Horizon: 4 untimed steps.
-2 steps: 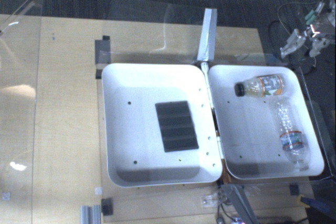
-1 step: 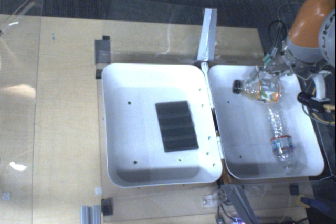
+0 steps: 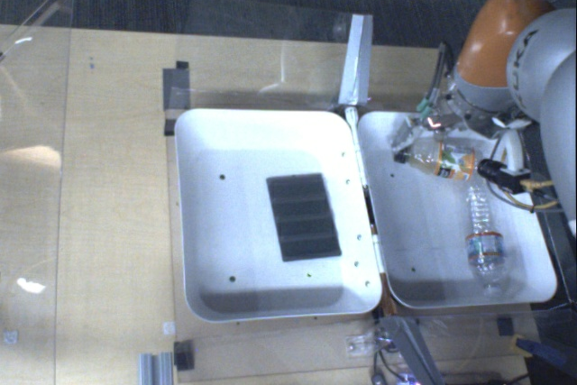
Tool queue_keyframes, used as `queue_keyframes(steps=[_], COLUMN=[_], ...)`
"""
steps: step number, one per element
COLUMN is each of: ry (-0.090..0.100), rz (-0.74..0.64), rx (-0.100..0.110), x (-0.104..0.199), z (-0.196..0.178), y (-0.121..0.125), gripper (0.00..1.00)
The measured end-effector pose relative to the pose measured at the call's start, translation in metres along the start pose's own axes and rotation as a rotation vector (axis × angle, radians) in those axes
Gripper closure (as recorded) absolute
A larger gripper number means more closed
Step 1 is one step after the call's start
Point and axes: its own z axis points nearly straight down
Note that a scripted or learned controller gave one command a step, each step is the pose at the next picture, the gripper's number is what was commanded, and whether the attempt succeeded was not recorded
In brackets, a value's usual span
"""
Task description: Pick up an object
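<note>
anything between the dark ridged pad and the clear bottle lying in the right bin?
In the camera view, only bare white bin floor and the two bins' adjoining rims separate the pad from the bottle.

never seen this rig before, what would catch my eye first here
The dark ribbed slab lying alone in the middle of the left bin stands out most against the white. Next is the grey arm with its orange band, reaching over the far end of the right bin, where two clear plastic bottles lie: one under the wrist, one nearer the camera.
</note>
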Motion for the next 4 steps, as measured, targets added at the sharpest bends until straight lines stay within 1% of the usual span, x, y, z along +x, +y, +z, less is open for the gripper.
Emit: queue_keyframes(steps=[1,2,3,4], ry=[-0.004,-0.006,-0.006,0.001], rz=[-0.030,-0.032,-0.032,-0.098], rx=[-0.010,-0.021,-0.020,0.004], x=[0.016,0.017,0.017,-0.048], z=[0.024,0.011,0.011,0.013], y=[-0.009,-0.005,-0.005,-0.013], gripper=[0.00,1.00,0.00,0.00])
